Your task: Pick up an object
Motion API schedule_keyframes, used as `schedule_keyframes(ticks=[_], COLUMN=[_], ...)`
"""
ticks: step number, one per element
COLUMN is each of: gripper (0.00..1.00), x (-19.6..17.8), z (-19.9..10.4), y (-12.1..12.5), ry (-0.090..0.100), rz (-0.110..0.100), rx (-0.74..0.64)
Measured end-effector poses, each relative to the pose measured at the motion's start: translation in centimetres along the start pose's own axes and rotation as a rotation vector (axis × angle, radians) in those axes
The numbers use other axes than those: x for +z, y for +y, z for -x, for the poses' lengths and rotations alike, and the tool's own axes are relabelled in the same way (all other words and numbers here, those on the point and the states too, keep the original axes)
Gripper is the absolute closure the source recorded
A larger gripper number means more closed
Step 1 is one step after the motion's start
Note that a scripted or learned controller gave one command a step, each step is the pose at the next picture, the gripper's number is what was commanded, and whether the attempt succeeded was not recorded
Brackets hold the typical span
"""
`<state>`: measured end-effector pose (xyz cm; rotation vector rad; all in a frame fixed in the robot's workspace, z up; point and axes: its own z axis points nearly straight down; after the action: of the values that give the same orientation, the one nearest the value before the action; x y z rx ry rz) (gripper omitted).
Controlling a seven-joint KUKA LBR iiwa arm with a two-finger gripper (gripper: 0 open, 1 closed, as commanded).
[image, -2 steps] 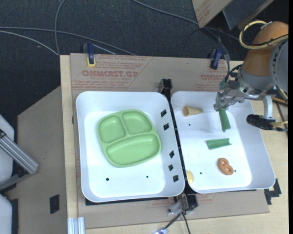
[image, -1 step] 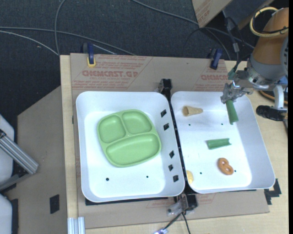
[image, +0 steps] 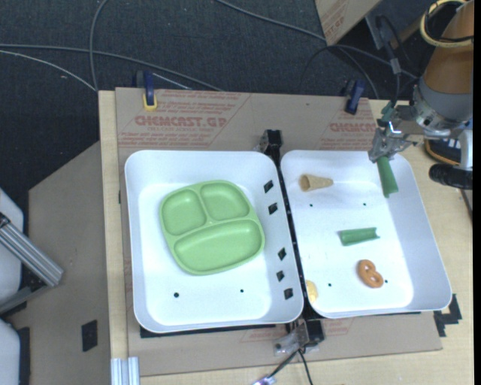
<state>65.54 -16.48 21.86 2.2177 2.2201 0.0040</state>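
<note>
Dark carpet floor [image: 60, 113] crossed by grey cables [image: 94, 45], a cardboard box [image: 342, 15] at top

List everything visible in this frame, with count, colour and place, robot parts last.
bins: 2, white, side by side on the bench
tray: 1, green, three compartments, left bin
cone: 1, tan, right bin, far left part
green block: 1, right bin, middle
pretzel: 1, orange-brown, right bin, near right part
yellow piece: 1, right bin, near left corner
green stick: 1, hanging from the gripper, right bin's far right
clamps: 2, blue, bench's far edge
arm: 1, grey with orange band
gripper: 1, shut on the green stick
</note>
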Motion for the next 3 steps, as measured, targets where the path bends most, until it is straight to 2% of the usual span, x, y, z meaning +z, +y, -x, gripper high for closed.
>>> schedule_keyframes(ticks=[2, 3], gripper=[1.0, 1.0], x=[1.4, 0.2], z=[-10.6, -14.9], y=[-4.3, -6.6], ry=[0.003, 0.004], rz=[-0.009, -0.008], rx=[-0.003, -0.003])
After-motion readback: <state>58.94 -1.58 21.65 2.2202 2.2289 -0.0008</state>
